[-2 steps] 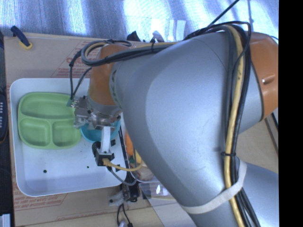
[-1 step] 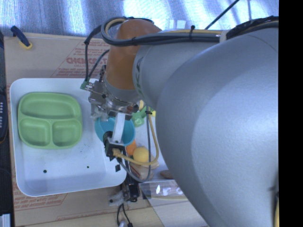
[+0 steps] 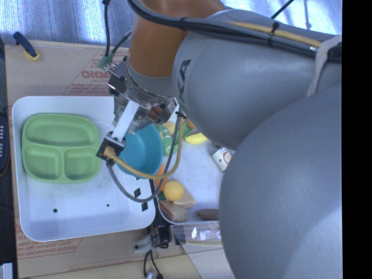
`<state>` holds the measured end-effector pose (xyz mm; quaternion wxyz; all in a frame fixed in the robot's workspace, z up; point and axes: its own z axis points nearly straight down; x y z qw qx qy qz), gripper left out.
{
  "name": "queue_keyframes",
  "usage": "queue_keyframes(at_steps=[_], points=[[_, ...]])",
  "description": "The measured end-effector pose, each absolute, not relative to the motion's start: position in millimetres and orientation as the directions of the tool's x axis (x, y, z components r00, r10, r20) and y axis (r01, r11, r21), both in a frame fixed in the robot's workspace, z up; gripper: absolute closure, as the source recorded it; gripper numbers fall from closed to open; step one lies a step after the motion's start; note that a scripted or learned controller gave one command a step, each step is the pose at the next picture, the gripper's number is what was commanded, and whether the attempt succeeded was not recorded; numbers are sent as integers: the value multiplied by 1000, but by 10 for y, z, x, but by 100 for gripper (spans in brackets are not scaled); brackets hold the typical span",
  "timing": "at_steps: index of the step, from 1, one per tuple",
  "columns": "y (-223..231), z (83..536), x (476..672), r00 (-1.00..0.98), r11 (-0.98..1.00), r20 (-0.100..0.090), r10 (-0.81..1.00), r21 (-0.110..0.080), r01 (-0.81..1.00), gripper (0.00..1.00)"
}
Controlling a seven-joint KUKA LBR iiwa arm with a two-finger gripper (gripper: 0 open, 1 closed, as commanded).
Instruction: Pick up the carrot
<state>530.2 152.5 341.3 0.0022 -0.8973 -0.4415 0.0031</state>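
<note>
My grey arm (image 3: 261,97), smooth-shelled and wearing its glossy orange band (image 3: 168,22), crowds the near foreground as I reach in over the right-hand bin (image 3: 203,161) of the bench (image 3: 52,57). Beneath the wrist, my gripper (image 3: 139,118) hangs low above a round blue bowl (image 3: 142,150), a placement that reads as a search among the clutter for the carrot. Whether the gripper is apart or together I cannot tell; cables and mounting hardware mask it. A sliver of orange at the bowl's lower edge (image 3: 158,185) may be the carrot, though too little shows to be sure. Close by lie a smooth yellow ball (image 3: 173,189), a tan bread-like piece (image 3: 180,202) and a yellow banana-like shape (image 3: 196,138). Farther left, the other white bin (image 3: 70,225) holds a matte green divided tray (image 3: 58,147) with three rounded compartments.
</note>
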Motion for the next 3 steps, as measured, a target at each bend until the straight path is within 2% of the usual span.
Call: queue_keyframes(at_steps=[1, 2, 3], points=[[1027, 4478, 5818, 581, -581, -2, 814, -3, 814, 100], [335, 3238, 6003, 757, -757, -17, 653, -12, 653, 100], [1307, 2185, 5648, 752, -752, -16, 659, -18, 659, 100]])
